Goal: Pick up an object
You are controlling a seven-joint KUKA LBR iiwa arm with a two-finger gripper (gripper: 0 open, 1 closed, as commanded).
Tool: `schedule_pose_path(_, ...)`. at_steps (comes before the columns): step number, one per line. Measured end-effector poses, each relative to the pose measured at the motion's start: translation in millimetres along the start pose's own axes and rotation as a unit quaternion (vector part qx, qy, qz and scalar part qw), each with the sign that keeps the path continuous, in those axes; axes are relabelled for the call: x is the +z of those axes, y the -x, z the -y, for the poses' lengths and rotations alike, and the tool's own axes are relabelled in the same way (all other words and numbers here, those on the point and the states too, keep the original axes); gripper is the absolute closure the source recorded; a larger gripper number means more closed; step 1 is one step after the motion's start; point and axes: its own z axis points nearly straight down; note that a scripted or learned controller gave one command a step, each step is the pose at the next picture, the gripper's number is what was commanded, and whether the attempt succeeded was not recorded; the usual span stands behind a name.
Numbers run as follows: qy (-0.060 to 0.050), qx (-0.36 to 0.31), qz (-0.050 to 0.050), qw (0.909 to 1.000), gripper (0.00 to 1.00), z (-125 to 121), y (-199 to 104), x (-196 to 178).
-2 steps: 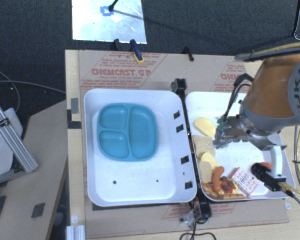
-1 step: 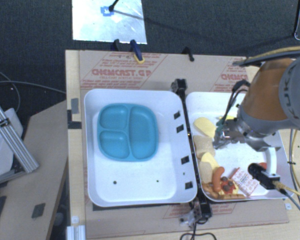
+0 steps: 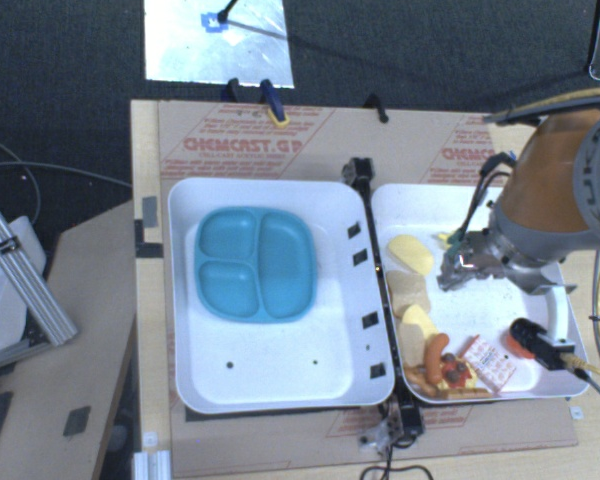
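My gripper [image 3: 458, 266] hangs over the middle of the right bin [image 3: 420, 203], just right of a yellow food piece [image 3: 411, 253]. Nothing shows between its fingers. Below that piece, along the bin's left side, lie a pale beige piece [image 3: 405, 288], another yellow piece [image 3: 417, 320] and a reddish sausage [image 3: 437, 354]. A red and white packet [image 3: 493, 364] rests near the front of the bin. A small orange-red thing [image 3: 518, 341] lies to the packet's right. A tiny yellow-green bit [image 3: 446, 236] sits just behind the gripper.
The left bin [image 3: 280, 368] holds a blue divided plate [image 3: 256, 264]. A black divider with clips [image 3: 372, 268] runs between the bins. My arm [image 3: 560, 188] covers the right bin's far right corner. Cardboard [image 3: 250, 143] lies under both bins.
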Motion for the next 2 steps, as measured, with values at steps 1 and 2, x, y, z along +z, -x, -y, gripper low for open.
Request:
schedule_pose_path(1, 0.002, -0.003, 0.000, 1.0000, 1.00, -35, -6, -34)
schedule_pose_path(2, -0.001, -0.004, -0.001, 1.0000, 1.00, -46, -38, 2)
